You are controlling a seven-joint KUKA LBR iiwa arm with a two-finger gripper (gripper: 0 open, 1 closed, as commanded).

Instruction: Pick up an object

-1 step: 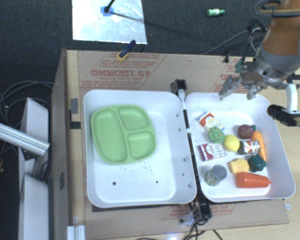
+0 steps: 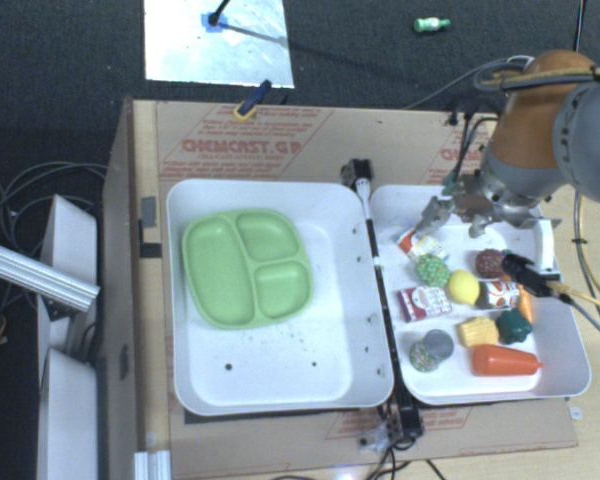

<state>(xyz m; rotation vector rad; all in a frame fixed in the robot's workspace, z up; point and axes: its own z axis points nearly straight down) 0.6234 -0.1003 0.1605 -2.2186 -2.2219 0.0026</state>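
Tabletop [image 2: 280,133] seen from above at a slant, bearing two shallow white bins side by side. Left bin [image 2: 220,368] holds a pale green divided tray [image 2: 247,267] lying flat toward its left side. Right bin [image 2: 565,363] holds a crowded cluster of toy food: a red and white packet [image 2: 421,302] near its left wall, a green bumpy ball [image 2: 432,269], a grey round piece [image 2: 432,349] toward the near edge, a yellow lemon [image 2: 463,287], a dark red ball [image 2: 490,262], a yellow block [image 2: 477,330] and an orange carrot [image 2: 503,361] by the near right corner. Arm [image 2: 540,118] reaches in from the right, its pincer [image 2: 458,211] low over the bin's far left part, near a small red and white item [image 2: 417,240]. How far the pincer is open cannot be told; nothing is seen held in it. Likely risk: items lie touching, so a closing grasp may nudge neighbours or slip off a round piece.
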